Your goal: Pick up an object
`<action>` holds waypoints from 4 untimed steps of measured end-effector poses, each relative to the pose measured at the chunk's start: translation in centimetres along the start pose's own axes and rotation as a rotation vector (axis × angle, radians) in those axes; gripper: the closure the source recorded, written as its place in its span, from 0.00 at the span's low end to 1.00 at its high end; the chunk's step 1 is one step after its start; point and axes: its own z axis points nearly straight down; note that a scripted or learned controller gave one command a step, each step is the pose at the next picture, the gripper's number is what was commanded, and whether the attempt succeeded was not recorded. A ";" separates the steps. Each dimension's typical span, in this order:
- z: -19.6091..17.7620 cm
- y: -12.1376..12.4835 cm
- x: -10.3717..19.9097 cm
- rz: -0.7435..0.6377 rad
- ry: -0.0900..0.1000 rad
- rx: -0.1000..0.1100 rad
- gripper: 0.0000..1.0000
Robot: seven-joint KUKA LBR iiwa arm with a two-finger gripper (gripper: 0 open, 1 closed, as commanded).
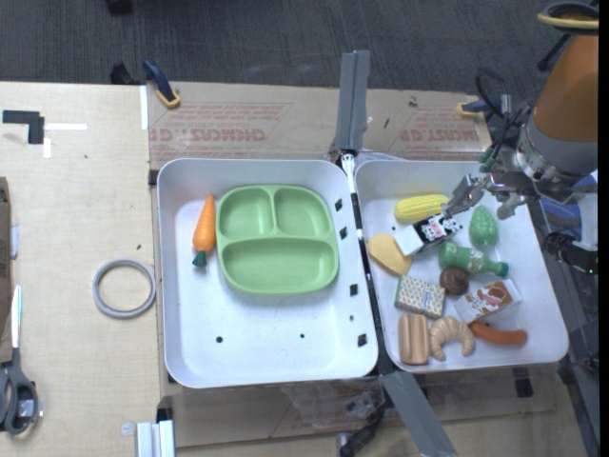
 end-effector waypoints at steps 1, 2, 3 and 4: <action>8.6 -2.4 -4.6 0.196 0.001 0.000 0.00; 12.8 2.6 -1.8 -0.151 -0.006 -0.023 0.00; 6.3 6.1 0.0 -0.019 -0.001 -0.004 0.00; 10.5 6.0 -5.6 0.018 -0.001 -0.002 0.00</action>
